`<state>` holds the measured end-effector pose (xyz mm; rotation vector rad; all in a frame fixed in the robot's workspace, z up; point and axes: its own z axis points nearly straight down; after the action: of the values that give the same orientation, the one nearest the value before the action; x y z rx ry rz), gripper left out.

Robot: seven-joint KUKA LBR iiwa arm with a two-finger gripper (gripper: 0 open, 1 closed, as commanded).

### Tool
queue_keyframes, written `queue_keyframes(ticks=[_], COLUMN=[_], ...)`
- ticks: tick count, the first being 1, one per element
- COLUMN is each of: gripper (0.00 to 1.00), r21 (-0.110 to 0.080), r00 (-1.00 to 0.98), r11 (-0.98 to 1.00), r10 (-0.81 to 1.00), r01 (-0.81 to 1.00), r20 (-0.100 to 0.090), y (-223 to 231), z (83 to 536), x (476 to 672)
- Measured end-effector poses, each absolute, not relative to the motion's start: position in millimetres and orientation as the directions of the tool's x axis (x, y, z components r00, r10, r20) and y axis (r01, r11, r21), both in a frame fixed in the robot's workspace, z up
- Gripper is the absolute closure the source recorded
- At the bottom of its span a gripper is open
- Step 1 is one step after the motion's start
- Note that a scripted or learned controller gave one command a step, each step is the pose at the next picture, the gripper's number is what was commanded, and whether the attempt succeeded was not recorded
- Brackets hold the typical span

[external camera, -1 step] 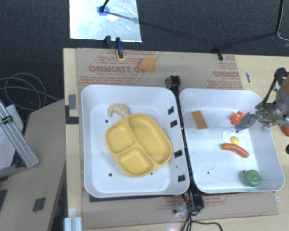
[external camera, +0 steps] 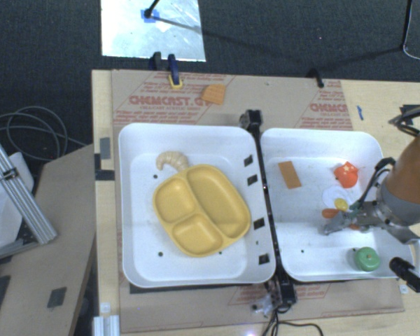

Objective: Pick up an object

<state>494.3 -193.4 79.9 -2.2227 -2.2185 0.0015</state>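
Objects for picking sat in the right bin (external camera: 315, 142): orange-red toy (external camera: 346, 174) toward the far right, small yellow piece (external camera: 341, 204) on a white item (external camera: 331, 197) just nearer, tan flat block (external camera: 290, 174) far-left of those, green round toy (external camera: 367, 258) near the near-right corner. Gripper (external camera: 334, 222) was low over the bin's right half, just near of the yellow piece, with a small orange bit at its tip; could not tell how its grasp stood or whether anything was held. Arm (external camera: 414, 180) entered from the right. Left bin (external camera: 136, 208) held a yellow divided tray (external camera: 201, 209), with a cream curved piece (external camera: 171, 160) touching its far-left edge. Tan block (external camera: 213, 94) lay on the cardboard (external camera: 280, 100) beyond the bins.
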Motion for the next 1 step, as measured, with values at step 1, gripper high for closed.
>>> queue_keyframes(ticks=[1], gripper=[1.0], r21=[0.005], r00=[-0.001], r11=[0.001], r10=[1.0], r01=[1.0], r20=[-0.002], y=[-193.7], z=[95.5], x=[497.7])
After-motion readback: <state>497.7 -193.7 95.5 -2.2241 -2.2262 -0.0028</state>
